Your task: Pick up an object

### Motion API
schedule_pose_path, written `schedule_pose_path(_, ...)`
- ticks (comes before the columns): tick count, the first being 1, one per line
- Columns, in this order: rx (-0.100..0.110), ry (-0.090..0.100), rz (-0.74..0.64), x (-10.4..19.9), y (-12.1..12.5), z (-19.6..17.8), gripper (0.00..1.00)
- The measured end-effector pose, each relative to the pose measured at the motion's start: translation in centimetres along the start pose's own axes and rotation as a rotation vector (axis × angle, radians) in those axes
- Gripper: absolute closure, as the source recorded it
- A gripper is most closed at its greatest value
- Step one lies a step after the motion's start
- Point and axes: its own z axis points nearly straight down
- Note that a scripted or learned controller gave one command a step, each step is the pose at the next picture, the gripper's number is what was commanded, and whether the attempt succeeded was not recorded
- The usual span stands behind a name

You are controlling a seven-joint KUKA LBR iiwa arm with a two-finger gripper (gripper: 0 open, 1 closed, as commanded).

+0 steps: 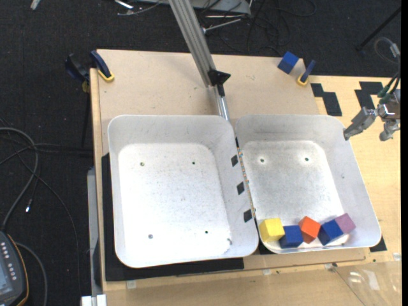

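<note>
- Gripper [373,121] at the right bin's [349,171] far right rim, jaws spread, nothing between them.
- Orange cube [310,227] lies well below-left of the jaws, touching blue cubes [292,236]; yellow cube [272,228], purple cube [345,222] alongside.

The wooden bench [166,88] bears two white bins [169,190] side by side and a blue cube [289,62].

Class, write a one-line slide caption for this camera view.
Claw at the right bin's far right edge; yellow, blue, orange, blue and purple blocks line its near wall.
</note>
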Motion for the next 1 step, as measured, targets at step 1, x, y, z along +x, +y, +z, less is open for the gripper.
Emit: schedule_pose_path(1, 0.000, 0.003, -0.009, 3.07, 1.66, -0.19, 0.00)
